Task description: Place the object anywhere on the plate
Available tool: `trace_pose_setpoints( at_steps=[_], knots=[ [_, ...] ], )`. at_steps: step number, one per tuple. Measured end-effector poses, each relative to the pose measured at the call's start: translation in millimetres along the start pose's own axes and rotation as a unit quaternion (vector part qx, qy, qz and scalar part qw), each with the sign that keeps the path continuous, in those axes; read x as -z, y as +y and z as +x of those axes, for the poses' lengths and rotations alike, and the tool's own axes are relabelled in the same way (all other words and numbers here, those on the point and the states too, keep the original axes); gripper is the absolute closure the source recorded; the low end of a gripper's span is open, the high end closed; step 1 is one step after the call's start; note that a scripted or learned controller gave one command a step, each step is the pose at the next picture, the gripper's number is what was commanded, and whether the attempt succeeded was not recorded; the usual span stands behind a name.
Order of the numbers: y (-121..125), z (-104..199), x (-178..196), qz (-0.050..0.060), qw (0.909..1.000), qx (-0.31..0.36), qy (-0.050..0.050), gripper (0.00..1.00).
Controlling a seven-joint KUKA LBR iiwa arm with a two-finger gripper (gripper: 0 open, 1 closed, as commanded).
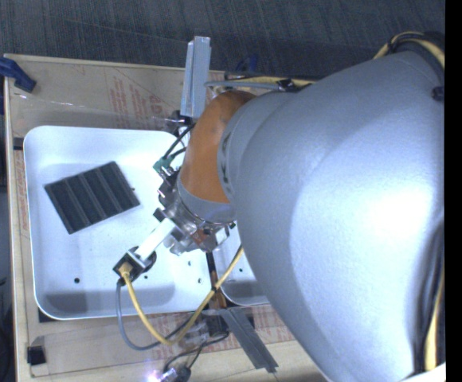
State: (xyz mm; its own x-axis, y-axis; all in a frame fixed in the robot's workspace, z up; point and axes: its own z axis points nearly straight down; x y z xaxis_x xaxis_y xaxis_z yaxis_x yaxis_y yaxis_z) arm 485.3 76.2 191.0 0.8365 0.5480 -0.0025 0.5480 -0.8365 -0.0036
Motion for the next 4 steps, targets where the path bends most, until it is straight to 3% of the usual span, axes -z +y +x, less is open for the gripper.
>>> trace_pose_setpoints(
  at_steps=[1,2,3,4],
  knots=[
    [-36.1,13.6,5.8,-0.002,0.9828,-0.185,0.002,1.0],
    [31.3,20.8,8.0,0.0,0.9825,-0.186,0.0,1.0],
    [30.7,56.2,134.5,0.0,0.9983,-0.058,0.002,1.0],
    [-26.1,11.1,60.5,-0.001,0.9827,-0.185,0.0,1.0]
  ],
)
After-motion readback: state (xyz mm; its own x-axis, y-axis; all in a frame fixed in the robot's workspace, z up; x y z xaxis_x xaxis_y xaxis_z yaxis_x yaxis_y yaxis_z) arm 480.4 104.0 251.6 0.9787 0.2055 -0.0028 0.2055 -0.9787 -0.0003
